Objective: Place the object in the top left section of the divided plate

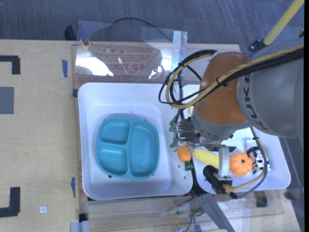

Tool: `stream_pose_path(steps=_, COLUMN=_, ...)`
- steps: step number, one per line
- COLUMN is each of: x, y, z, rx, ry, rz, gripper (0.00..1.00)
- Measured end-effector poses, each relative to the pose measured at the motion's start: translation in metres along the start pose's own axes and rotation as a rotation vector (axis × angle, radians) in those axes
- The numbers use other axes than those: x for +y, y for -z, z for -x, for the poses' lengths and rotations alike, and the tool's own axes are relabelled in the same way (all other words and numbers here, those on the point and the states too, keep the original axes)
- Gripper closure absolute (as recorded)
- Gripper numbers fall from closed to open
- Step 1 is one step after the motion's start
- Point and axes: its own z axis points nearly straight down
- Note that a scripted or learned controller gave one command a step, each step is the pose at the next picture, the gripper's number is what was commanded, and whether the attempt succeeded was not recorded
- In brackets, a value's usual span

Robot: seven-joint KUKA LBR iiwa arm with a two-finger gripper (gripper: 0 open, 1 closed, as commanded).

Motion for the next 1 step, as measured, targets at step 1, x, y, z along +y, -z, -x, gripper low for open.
stream_pose_path(steps=1, x=0.0058, y=-0.0319, z=0.0613, rx=0.000, ry=0.083, rz=0.003, gripper=1.00)
